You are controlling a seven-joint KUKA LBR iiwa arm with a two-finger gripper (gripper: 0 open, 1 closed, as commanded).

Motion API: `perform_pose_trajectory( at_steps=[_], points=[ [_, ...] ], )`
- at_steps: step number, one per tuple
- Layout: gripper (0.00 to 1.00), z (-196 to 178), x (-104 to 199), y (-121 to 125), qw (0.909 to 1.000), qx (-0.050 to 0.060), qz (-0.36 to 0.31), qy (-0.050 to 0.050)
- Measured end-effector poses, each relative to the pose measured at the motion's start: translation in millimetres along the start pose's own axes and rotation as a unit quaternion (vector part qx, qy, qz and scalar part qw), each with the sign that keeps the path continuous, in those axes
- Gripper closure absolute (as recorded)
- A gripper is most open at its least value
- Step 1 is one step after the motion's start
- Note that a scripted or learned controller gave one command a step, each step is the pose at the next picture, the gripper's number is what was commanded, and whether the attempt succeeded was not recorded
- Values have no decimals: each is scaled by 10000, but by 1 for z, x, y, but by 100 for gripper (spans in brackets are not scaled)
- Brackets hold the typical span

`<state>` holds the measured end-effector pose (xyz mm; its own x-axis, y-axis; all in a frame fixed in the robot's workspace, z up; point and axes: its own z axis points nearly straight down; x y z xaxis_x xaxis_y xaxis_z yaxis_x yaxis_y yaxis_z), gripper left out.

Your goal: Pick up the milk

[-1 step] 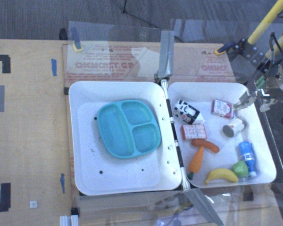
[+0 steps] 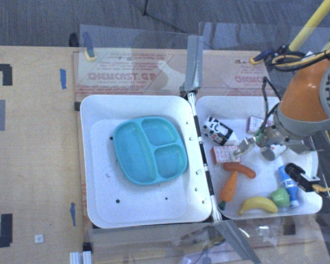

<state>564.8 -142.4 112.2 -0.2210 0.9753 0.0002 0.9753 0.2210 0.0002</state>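
Milk carton (image 2: pixel 217 130), black-and-white cow pattern, lies tipped on its side in the right bin (image 2: pixel 313 202), upper-left part, close to the divider between the bins. It sits at about 10 o'clock from the gripper (image 2: pixel 246 146), near but apart; nothing touches it.

Gripper: metal fingers point toward 9 o'clock, low over the bin floor. Tips hang just above a small red-and-white packet (image 2: pixel 226 154). Whether the fingers are spread or closed cannot be told at this slant. Nothing seen between them.

Arm (image 2: pixel 305 100): enters from 3 o'clock, orange band bulking over the bin's upper-right corner, grey wrist below it, reaching left and slightly down across the bin. Cables and a yellow rod trail off toward 1 o'clock.

Other contents of right bin: sausage (image 2: pixel 240 170) at 6 o'clock of the gripper, carrot (image 2: pixel 228 188) below it, banana (image 2: pixel 258 204) along the near edge, a green item (image 2: pixel 281 197) and a blue bottle (image 2: pixel 288 183) toward 4 o'clock. A pink-patterned packet (image 2: pixel 255 124) lies at 1 o'clock, partly under the wrist.

Left bin (image 2: pixel 93 164): holds a blue divided plate (image 2: pixel 150 150), three compartments, lying flat at centre, well apart from the milk carton.
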Motion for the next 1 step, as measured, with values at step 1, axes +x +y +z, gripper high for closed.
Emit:
perform_pose_trajectory(
  at_steps=[1],
  points=[
    [0, 18, -5, 63, 9926, -66, -1209, -45]
  ],
)
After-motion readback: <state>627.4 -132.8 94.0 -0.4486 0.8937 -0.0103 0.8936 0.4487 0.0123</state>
